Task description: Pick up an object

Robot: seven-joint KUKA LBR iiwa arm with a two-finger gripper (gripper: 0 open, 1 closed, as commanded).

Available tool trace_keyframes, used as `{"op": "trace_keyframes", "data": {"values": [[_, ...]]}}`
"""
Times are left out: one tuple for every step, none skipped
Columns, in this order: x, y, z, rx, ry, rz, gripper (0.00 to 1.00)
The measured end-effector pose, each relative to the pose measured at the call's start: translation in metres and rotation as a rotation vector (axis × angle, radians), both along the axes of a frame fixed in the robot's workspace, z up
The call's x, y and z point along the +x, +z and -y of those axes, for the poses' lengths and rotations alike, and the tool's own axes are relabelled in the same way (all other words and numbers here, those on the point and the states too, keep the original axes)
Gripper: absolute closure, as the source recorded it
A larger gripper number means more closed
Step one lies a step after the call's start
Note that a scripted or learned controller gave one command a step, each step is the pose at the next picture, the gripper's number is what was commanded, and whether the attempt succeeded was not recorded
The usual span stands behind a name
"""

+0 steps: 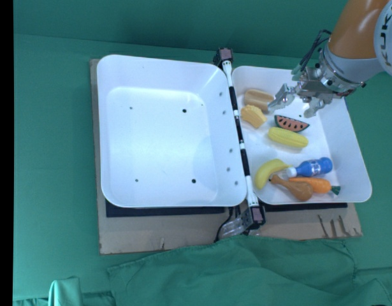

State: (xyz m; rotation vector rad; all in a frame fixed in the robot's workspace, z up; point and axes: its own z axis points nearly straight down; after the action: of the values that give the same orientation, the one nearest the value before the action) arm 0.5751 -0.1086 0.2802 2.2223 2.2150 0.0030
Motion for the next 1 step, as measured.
{"op": "trace_keyframes", "data": {"values": [[-0.0032,-0.061,-0.0017,0.001,-0.001,-0.008,0.0]]}}
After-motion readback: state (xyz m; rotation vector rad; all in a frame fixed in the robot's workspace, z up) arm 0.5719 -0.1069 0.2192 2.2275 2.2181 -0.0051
